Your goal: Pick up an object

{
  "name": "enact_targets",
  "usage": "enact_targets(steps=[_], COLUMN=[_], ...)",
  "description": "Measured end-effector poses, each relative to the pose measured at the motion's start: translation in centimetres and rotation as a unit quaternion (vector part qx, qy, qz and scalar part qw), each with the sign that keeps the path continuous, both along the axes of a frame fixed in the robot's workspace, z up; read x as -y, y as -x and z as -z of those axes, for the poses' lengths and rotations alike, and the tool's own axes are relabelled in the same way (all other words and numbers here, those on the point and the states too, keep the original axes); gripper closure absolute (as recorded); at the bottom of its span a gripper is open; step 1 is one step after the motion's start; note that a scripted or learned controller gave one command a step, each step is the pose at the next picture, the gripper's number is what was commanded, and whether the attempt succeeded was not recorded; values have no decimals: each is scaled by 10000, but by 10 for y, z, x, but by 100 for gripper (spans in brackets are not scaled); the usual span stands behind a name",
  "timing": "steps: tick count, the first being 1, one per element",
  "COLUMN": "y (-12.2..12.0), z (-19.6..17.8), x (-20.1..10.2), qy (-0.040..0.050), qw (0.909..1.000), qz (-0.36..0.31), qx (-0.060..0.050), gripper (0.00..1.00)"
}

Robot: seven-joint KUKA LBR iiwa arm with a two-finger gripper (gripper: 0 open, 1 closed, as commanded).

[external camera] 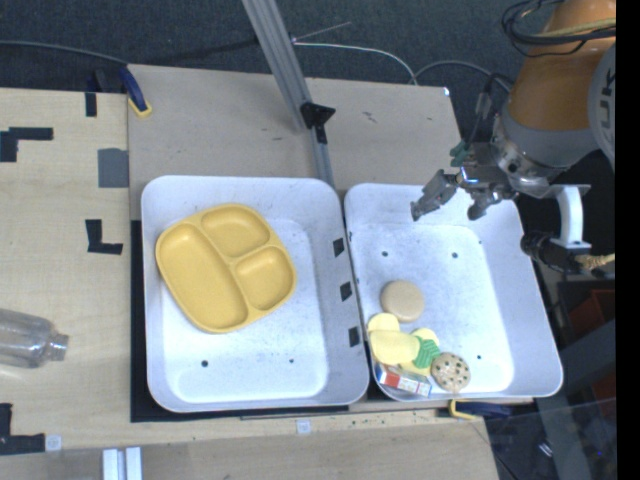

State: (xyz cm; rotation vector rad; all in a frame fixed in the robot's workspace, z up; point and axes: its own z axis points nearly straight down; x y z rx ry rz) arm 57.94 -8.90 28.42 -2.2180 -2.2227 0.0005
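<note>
Gripper (pixel 458 199) hovering over right bin's (pixel 500 268) far end, fingers spread, nothing between them. Objects sitting untouched in the near corner: tan round piece (pixel 402 299), yellow items (pixel 393 343), cookie (pixel 451 370). Pick not yet begun.

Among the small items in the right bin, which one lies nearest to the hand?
The round beige piece. It lies apart, higher in the bin toward the hand; the yellow pieces and the cookie lie farther off.

Clear bottle (pixel 28 340) cropped at left edge — arm (pixel 565 58) cropped right.
</note>
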Motion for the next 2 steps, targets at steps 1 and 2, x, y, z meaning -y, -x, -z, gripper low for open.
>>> enact_targets(steps=[1,2], y=[19,17], z=[70,57], x=[-35,-34], qy=[-2,-3], qw=[10000,10000], qz=[-2,0], qx=[-43,-5], gripper=[0,100])
